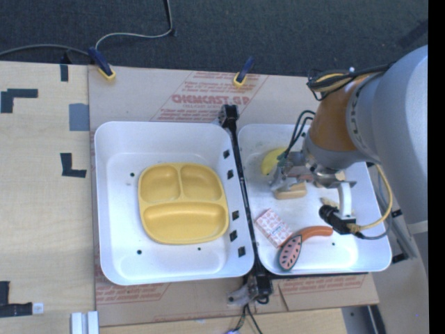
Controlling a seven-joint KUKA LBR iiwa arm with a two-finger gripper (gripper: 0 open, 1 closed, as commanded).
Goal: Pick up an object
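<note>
1. Your claw (288,179) sits low in the right bin (368,259), directly over a tan block (292,193).
2. The block lies crosswise just beneath the claw; a yellow object (271,160) sits just beyond.
3. Finger spacing: you cannot tell.

Item: cardboard sheet (201,97) under the two bins. Red print is carried along its far edge, reading "CHEMCAST GP" in large capitals; a smaller red line below it is too fine to be read. Further red print is seen on the near edge of the same sheet, below the left bin, and is too small to be read. A red pattern is borne by a small packet (272,226) in the right bin; no words can be made out on it.
</note>
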